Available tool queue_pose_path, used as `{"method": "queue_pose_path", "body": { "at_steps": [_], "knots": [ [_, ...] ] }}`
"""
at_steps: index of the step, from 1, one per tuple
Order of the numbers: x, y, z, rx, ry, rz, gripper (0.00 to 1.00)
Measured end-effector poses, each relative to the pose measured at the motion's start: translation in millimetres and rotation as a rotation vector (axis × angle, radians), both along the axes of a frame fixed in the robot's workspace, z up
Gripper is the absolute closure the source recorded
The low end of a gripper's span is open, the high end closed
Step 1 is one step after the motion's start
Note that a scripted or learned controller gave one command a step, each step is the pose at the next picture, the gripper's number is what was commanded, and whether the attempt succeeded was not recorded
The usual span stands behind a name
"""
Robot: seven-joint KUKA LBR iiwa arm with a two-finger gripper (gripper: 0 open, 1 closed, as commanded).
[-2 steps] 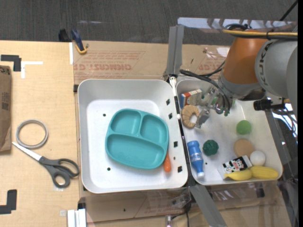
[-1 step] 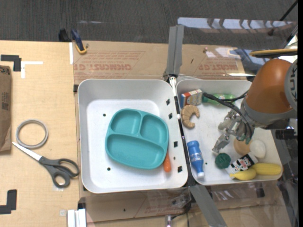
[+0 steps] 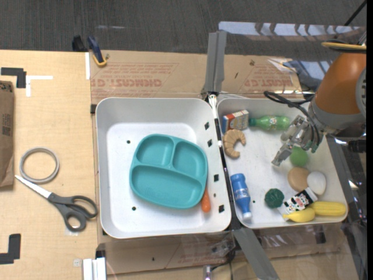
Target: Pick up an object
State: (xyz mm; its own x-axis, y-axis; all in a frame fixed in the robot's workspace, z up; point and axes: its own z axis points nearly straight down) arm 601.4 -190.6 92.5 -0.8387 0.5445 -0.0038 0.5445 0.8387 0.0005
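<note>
The gripper [image 3: 293,146] hung over the right bin [image 3: 337,174], its fingers spread apart and nothing seen between them, just beside a green ball [image 3: 299,157] — the likeliest target. The ball was judged light, smooth and apt to roll, best taken across its middle. Counted in that bin: one ball, one croissant [image 3: 234,142], one blue bottle [image 3: 240,196], one green bottle [image 3: 270,122], one banana [image 3: 319,211], one broccoli [image 3: 274,198] — other pieces less clear. One teal tray [image 3: 168,171] lay in the left bin [image 3: 111,156].
</note>
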Motion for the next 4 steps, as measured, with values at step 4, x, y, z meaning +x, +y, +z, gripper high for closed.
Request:
{"method": "queue_pose_path", "body": {
  "at_steps": [4],
  "knots": [
    [-54.1, 190.6, 189.0, 0.0, 0.004, -0.661, 1.0]
  ]
}}
